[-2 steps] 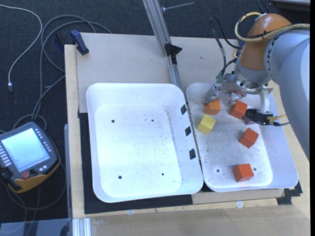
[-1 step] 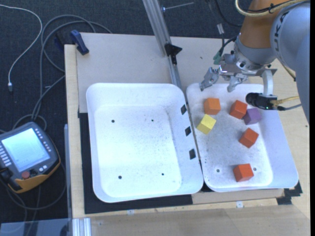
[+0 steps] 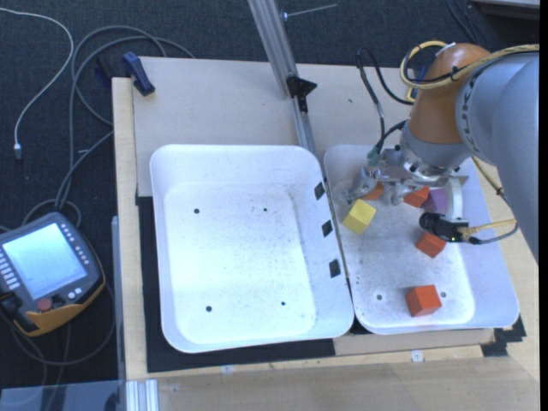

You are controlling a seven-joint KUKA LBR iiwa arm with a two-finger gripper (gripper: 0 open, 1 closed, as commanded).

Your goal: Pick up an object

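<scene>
We see the end effector point(image 3: 396, 187) low over the right bin point(image 3: 492, 302), near its far end; we cannot tell its state. A yellow block point(image 3: 360, 216) lies just beside it, an orange block point(image 3: 431, 245) and a purple one point(image 3: 437, 200) close by, another orange block point(image 3: 423, 300) well apart.

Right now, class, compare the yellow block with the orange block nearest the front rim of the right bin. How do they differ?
Colour: the yellow block is yellow; the orange block is orange-red.
Place: the yellow block lies near the right bin's left wall, close under the gripper; the orange block sits apart, by the front rim.
Pose: the yellow block is turned corner-on to the bin; the orange block sits nearly square.
Both are small cube-like blocks in the same bin.
</scene>
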